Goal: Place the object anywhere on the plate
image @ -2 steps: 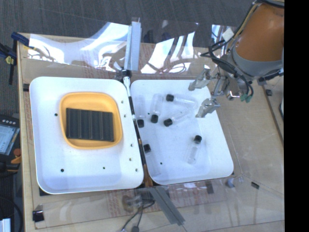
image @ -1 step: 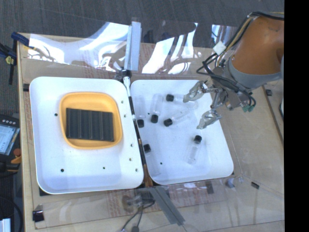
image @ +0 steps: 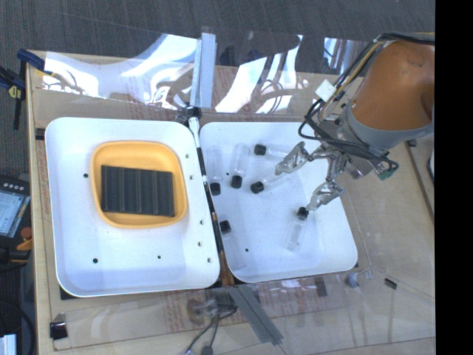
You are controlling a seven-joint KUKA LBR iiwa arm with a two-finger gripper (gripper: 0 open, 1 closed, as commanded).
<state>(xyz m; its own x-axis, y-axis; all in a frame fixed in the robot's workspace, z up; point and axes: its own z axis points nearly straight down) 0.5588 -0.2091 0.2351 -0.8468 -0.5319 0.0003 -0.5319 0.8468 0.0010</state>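
Note:
In the left bin (image: 74, 257) lies a yellow plate (image: 133, 152) with a dark ridged rectangle (image: 138, 191) on its middle. The right bin (image: 325, 261) holds several clear tubes with black caps, among them one (image: 256, 187) near the bin's middle and one (image: 302, 213) just below my lower fingertip. My gripper (image: 298, 187) hangs over the right half of that bin, open, its two metal fingers (image: 295, 159) pointing left and spread apart. I see nothing between them.
A low rim (image: 205, 198) divides the two bins. Further capped tubes lie near it (image: 214, 188) and lower down (image: 225, 226). Cables and the orange-banded wrist (image: 392, 87) hang over the right bin's far right corner. Clear plastic sheeting (image: 162, 72) stands behind the bins.

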